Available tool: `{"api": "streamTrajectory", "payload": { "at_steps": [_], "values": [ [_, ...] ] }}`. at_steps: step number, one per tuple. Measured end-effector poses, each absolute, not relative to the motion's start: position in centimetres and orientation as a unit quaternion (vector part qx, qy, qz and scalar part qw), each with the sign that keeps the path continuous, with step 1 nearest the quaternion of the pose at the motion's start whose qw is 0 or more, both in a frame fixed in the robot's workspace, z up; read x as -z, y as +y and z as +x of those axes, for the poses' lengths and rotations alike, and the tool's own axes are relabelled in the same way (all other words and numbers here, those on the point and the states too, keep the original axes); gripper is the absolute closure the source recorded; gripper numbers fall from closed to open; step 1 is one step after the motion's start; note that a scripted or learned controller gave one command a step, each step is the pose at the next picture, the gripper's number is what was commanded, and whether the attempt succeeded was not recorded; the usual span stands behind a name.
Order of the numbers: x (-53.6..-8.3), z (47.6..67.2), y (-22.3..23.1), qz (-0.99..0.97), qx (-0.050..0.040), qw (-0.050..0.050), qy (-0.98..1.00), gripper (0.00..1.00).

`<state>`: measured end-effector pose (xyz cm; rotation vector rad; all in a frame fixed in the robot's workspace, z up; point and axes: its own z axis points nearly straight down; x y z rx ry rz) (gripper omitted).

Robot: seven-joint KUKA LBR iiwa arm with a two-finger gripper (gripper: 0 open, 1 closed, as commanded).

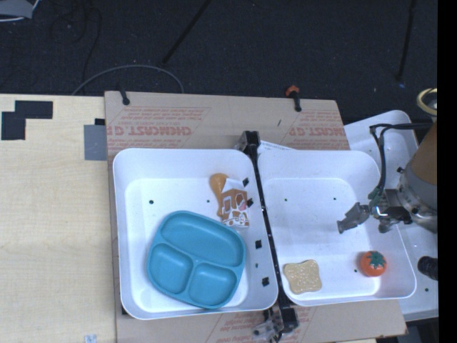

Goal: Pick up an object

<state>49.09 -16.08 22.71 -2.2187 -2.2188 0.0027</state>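
My gripper [359, 219] hangs over the right side of the right bin [314, 170], its dark fingers [350, 221] spread open and holding nothing. Below it and a little to the right, a small orange-red tomato-like toy [372, 264] with a green top rests on the bin floor. A beige slice of toast [303, 276] lies at the bin's front left. In the left bin [136, 184] sit a blue divided plate [196, 259] and, behind it, a small brown-and-white figure [230, 201].
A black divider [260, 220] runs between the two bins. Cardboard [214, 123] lies under the bins on the wooden bench [50, 220]. Cables [382, 159] loop down from the arm at the right edge.
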Motion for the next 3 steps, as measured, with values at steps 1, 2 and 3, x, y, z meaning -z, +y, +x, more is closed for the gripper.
{"api": "streamTrajectory", "payload": {
  "at_steps": [1, 2, 3],
  "values": [
    [-16.3, 49.0, -16.4, -0.707, -0.0021, 0.004, -0.707, 0.00],
    [-10.2, 48.4, -16.7, -0.707, -0.0012, 0.003, -0.707, 0.00],
    [-8.7, 48.4, -16.6, -0.707, -0.0005, 0.002, -0.707, 0.00]
  ]
}}
